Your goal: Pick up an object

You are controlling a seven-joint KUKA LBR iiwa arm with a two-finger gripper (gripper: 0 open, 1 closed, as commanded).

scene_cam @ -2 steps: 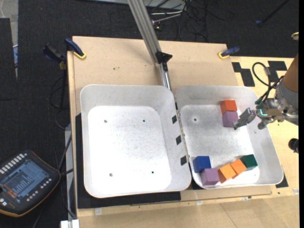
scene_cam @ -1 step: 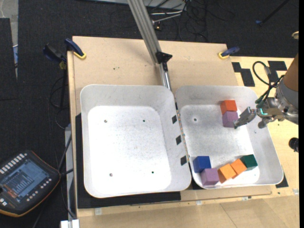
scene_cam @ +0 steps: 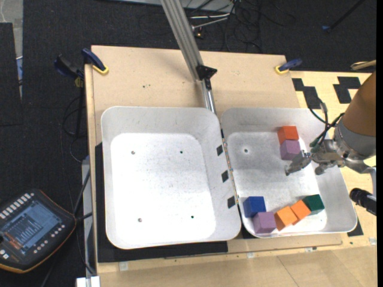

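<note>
Nearest you, along the lower edge of the right bin (scene_cam: pixel 335 187), sit four cubes in a curved row: a blue cube (scene_cam: pixel 254 205), a purple cube (scene_cam: pixel 264 222), an orange cube (scene_cam: pixel 286 214) and a green cube (scene_cam: pixel 313 204). The purple, orange and green ones look to be touching or very nearly so; the blue sits just beside the purple. Crowding like that is your first risk: a finger coming down here could land on a neighbour and shove the row instead of straddling one block.

Further up, at the right-centre of the frame, the tool (scene_cam: pixel 297 164) reaches in from the right edge, with the arm (scene_cam: pixel 362 124) behind it. Whether the fingers are apart or together, you cannot tell; nothing visible sits between them. The tip lies just below a second purple cube (scene_cam: pixel 289 149), with another orange cube (scene_cam: pixel 288 134) touching it on the far side. That pair is the likeliest target, and a sideways approach may push both toward the bin wall, or pinch them together.

The left bin (scene_cam: pixel 119 160) lies at the frame's centre-left on the counter (scene_cam: pixel 155 70).
</note>
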